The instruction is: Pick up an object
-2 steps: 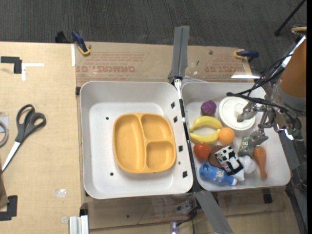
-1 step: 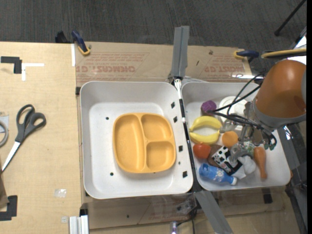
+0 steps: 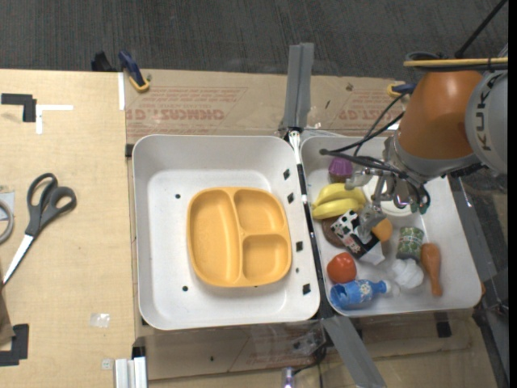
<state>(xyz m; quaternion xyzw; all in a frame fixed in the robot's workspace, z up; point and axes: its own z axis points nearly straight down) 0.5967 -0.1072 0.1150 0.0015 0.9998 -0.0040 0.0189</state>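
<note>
The gripper (image 3: pixel 373 217) (its opening cannot be told here) hovers over the right bin (image 3: pixel 460 297), bananas (image 3: pixel 338 200) just left, apparently descending, and next must settle on one item.

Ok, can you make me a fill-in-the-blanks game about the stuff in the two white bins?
1. The yellow plastic divided plate lies in the ___ white bin.
2. The divided plate has ___ compartments.
3. The yellow toy banana lies in the same bin as the round ___ toy tomato.
4. The blue plastic bottle lies at the ___ edge of the right white bin.

Missing words: left; three; red; near
</note>
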